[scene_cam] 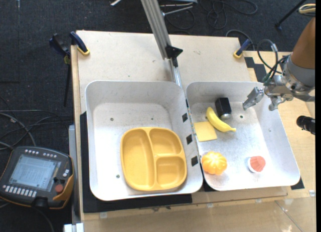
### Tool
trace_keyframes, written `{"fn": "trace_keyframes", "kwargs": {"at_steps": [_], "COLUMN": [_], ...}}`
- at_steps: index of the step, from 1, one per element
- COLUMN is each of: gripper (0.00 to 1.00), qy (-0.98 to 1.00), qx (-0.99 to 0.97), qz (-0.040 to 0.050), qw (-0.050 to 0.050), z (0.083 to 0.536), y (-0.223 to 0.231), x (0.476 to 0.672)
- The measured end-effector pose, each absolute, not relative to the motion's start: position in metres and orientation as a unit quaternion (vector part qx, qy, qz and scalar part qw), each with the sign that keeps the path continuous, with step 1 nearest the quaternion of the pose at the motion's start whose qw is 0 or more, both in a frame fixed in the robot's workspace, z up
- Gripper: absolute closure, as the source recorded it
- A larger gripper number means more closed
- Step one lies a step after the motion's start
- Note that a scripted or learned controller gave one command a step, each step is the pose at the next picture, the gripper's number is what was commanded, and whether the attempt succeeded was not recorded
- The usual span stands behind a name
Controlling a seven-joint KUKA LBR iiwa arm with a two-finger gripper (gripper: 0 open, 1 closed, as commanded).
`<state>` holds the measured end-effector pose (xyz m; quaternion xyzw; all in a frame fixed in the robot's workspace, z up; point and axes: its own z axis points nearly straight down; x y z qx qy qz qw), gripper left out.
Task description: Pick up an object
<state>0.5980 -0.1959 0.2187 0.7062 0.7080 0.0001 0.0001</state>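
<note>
The right bin (281, 141) holds a yellow banana (218, 120), a small black block (223, 106) just behind it, a flat pale yellow square (206, 131), an orange fruit (214, 162) near the front edge, and a small red and white piece (257, 164). My gripper (262, 99) hangs above the right bin's back right part, to the right of the black block. Its two fingers (251, 99) are spread apart with nothing between them.
The left bin (100, 126) carries a yellow divided tray (153, 159). A slanted metal pole (155, 18) rises behind the bins. Clamps sit at the bench's back corners (80, 45). A teach pendant (32, 176) lies on the floor at left.
</note>
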Motion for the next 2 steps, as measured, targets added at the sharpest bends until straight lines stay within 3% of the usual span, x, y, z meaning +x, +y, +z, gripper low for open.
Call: {"fn": "trace_keyframes", "kwargs": {"at_steps": [1,2], "gripper": [0.0,0.0], "qy": [0.708,0.709], "qx": [0.706,0.706], "qz": [-0.0001,-0.0012], "qw": [0.0,-0.001], "z": [0.219,0.174], "y": [-0.196,-0.19], "x": [0.598,0.6]}}
